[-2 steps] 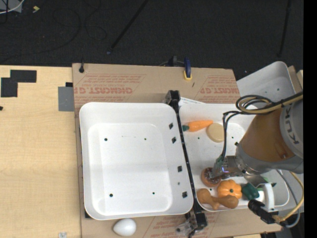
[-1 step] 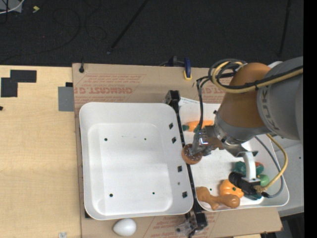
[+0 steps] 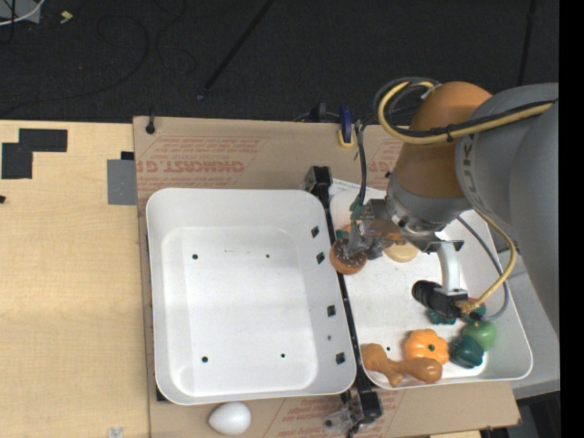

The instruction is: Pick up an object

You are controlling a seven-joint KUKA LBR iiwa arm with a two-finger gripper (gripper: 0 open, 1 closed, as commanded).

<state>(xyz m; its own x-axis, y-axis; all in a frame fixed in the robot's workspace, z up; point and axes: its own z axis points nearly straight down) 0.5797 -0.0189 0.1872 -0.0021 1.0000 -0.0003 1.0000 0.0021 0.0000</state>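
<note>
My gripper [image 3: 361, 237] hangs low over the upper left corner of the right bin [image 3: 511, 359], close to the wall between the two bins. Directly below and left of it lies a small brown round object [image 3: 347, 262], touching or nearly touching the gripper's tip. A cream round piece [image 3: 400, 253] lies just right of the gripper. Along the bin's front edge sit an orange pumpkin [image 3: 426, 345], a tan curved toy [image 3: 393, 366] and a green toy [image 3: 475, 339].
The left bin [image 3: 164, 245] stands beside the right one, with black clips along the wall they share. A white egg [image 3: 229, 418] lies on the cardboard in front of the left bin. The grey arm covers the right bin's far right side.
</note>
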